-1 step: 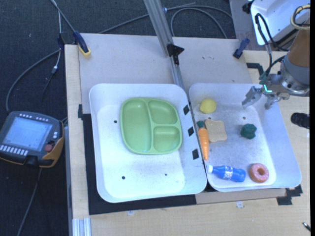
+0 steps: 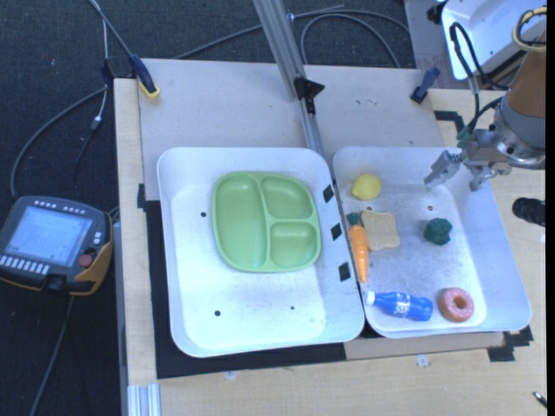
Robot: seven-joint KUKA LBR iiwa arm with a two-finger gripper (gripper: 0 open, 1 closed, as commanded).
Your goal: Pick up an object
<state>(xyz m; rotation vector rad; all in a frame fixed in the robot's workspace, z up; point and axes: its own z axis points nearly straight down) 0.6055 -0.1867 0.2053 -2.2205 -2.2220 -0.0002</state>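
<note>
A teach pendant (image 2: pixel 54 245) lies on the dark carpet (image 2: pixel 52 102) at far left, its cable trailing up past the bench (image 2: pixel 217 102). The left bin (image 2: pixel 186 319) holds a green divided plate (image 2: pixel 264 221). In the right bin (image 2: pixel 507 276), going rightward: an orange carrot (image 2: pixel 359 251) against the left wall, a yellow ball (image 2: pixel 367 186), a tan bread slice (image 2: pixel 380 230), a blue bottle (image 2: pixel 401 305), a dark green lump (image 2: pixel 438 230) and a pink doughnut (image 2: pixel 456 303). The gripper (image 2: pixel 460 172) hovers over the bin's upper right, fingers spread apart, grasping nothing.
</note>
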